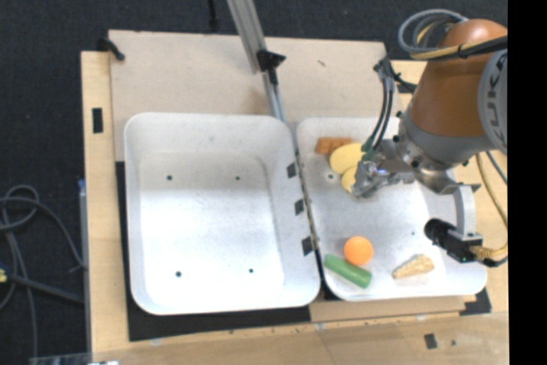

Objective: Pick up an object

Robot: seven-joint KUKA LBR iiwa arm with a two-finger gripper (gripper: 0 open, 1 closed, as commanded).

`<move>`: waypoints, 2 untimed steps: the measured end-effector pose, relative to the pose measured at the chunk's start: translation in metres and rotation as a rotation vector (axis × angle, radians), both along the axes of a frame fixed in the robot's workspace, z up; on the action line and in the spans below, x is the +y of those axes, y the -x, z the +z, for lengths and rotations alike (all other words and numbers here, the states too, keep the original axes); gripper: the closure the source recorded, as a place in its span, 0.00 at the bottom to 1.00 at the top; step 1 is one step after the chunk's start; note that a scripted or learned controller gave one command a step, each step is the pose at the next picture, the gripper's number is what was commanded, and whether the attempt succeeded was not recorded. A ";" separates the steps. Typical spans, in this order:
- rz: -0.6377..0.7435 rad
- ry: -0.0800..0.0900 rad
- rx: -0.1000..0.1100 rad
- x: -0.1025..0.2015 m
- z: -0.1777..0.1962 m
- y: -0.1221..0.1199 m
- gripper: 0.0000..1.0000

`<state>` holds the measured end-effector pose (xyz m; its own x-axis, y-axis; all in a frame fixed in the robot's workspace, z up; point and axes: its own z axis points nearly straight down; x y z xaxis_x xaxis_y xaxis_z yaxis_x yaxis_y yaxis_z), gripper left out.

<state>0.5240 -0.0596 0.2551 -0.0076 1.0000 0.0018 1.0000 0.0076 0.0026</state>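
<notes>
Orange-banded and grey, the robot arm [453, 98] rises closest to the overhead camera, reaching in from the right over the right-hand white bin [402, 291]. Its gripper [367, 182] hangs low near the bin's upper left, right against a pale yellow object [344, 158]; a smaller yellow piece [349, 180] sits just beside it, and an orange-brown item [332, 144] lies behind. Whether the gripper is parted or clenched, or has hold of anything, cannot be told from this angle. Toward the bin's near edge lie an orange ball [358, 250], a green stick [347, 271] touching it, and a tan wedge [413, 267] further right. The left bin [141, 184] sits alongside. This looks like the grasp attempt on the yellow object; next would be closing firmly and lifting straight up.
</notes>
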 end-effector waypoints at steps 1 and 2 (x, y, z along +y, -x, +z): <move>0.001 0.000 -0.001 0.051 0.008 -0.002 1.00; -0.001 0.001 0.001 0.098 0.003 -0.010 1.00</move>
<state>0.5341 0.0386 0.2581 -0.0070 1.0000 0.0009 1.0000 0.0070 0.0016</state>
